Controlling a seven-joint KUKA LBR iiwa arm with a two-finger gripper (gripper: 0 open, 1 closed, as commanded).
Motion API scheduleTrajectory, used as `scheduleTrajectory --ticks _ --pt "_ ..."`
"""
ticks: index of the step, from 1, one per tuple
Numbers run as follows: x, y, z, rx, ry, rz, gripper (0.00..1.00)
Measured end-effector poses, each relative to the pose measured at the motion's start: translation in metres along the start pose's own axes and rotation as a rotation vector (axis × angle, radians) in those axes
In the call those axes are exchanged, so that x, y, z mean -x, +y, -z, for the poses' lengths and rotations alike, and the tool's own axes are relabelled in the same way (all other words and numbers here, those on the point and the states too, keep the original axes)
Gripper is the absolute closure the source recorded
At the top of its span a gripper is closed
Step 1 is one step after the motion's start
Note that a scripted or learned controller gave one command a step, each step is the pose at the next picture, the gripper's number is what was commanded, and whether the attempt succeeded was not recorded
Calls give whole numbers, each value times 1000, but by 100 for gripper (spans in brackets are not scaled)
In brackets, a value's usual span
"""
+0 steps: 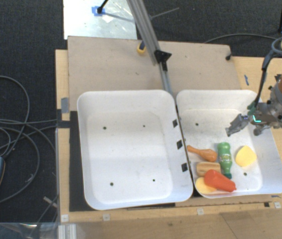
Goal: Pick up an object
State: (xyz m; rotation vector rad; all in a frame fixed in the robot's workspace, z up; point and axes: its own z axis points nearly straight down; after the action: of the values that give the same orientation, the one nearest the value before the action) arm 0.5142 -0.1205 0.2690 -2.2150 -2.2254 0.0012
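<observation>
White plastic is what you see most of: two shallow bins sit side by side on a pale wooden bench, their inner rims touching near the middle of the view. The left bin [126, 148] shows a bare floor with a few small dark dots. The right bin [215, 118] holds all the objects, gathered toward its near edge. From left to right there, you have an orange carrot-shaped piece [203, 153] lying at a slant, a tan bread-like piece [206, 168] just below it, a green bottle [224, 158] lying lengthwise beside both, and a yellow lemon-shaped piece [245, 156] a little apart to the right. A red pepper-shaped piece [219, 180] lies against the bin's near rim, resting partly over a yellow piece [203, 185] and touching the bottle's lower end. The grey arm reaches in from the right, and its gripper [244, 124] hangs over the right bin, above and beyond the objects, nearest to the bottle and the lemon shape but apart from both. Nothing lies between its fingers, and they look spread apart, one tip pointing left toward the bin's middle. A grey pole [146, 26] crosses the back of the bench at a slant, and dark cables [6, 128] trail on the carpet at left.
</observation>
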Motion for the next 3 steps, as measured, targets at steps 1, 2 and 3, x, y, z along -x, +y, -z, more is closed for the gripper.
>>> scheduleTrajectory --ticks 1,2,3 --pt "0 1 2 4 -1 -2 0" --pt "0 11 -47 -1 0 -4 0" --pt "-9 13 -104 -3 1 -4 0"
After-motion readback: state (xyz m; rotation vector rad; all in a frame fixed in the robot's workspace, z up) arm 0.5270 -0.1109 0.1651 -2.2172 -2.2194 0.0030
